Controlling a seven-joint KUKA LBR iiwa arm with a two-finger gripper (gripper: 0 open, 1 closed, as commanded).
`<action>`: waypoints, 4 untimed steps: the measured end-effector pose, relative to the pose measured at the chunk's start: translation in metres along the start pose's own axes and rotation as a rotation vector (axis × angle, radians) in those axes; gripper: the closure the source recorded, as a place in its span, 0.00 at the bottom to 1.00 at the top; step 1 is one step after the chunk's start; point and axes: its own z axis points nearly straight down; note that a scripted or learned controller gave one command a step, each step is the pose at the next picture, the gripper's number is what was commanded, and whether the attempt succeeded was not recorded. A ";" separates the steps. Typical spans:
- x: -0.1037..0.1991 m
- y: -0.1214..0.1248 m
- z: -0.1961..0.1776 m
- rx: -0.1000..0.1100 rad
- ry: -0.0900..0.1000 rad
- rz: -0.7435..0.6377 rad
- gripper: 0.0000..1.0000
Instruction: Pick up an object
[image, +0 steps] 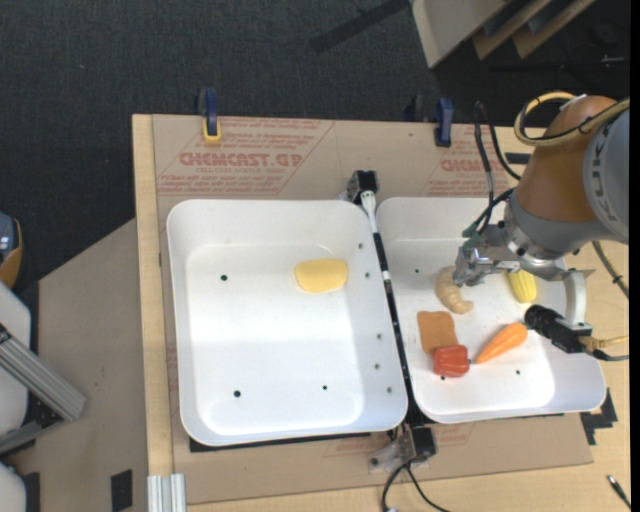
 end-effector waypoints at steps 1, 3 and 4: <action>0.007 -0.096 0.038 0.020 0.004 0.010 1.00; -0.119 -0.056 -0.083 0.003 -0.004 0.008 1.00; -0.118 -0.046 -0.103 0.003 -0.003 0.006 1.00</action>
